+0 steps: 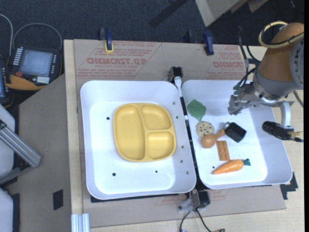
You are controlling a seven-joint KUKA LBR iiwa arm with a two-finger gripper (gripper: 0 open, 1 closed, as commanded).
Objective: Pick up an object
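Gripper hangs over the right bin's far edge; you can't tell its state from here. Nearest pick: black block, just toward the bin's near edge from it, long axis diagonal. Carrot sits by the near edge, approx. left-right.

Grey KUKA arm with orange band enters from right, wrist bent downward. Metal two-finger pincer hangs low, pointing down-left; finger spacing not discernible.
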